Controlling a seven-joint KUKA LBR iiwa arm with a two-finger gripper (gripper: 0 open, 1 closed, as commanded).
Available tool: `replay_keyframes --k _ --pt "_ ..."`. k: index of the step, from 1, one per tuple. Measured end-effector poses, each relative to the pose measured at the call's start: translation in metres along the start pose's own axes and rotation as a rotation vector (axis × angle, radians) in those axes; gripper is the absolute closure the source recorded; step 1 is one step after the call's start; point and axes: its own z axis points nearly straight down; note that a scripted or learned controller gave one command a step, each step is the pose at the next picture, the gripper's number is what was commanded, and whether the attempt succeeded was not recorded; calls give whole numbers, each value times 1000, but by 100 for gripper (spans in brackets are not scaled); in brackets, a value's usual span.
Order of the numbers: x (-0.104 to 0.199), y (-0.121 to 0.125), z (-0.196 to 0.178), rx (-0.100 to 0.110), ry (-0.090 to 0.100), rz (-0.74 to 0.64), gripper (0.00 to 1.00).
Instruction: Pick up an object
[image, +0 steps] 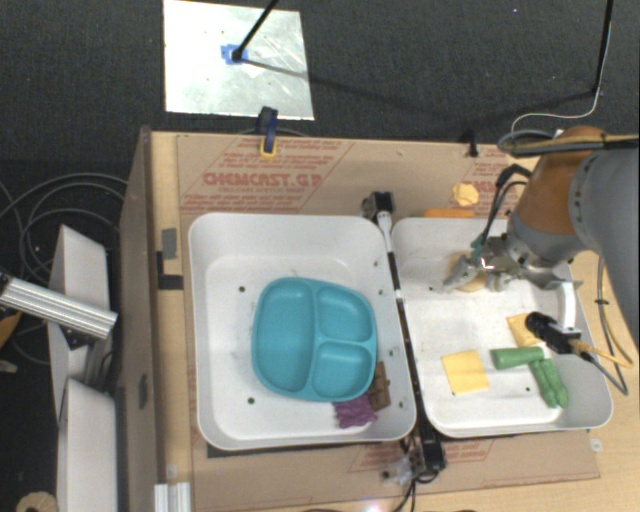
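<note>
My gripper hangs low over the back part of the right bin, close to its floor. The arm comes in from the right. A yellow square slice lies in the front middle of that bin, well in front of the gripper. Two green pieces lie at the front right, one crosswise and one pointing forward. A small yellow piece sits just behind them. I see no object between the gripper's tips.
The left bin holds a teal divided plate, with a purple lump and a brown piece at its front right edge. An orange strip and a yellow lump lie behind the right bin.
</note>
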Motion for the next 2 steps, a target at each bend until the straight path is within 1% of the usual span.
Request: replay_keyframes --k 1,2 --pt "32 45 0 0 2 -2 0" --pt "29 44 -11 1 -1 -2 100"
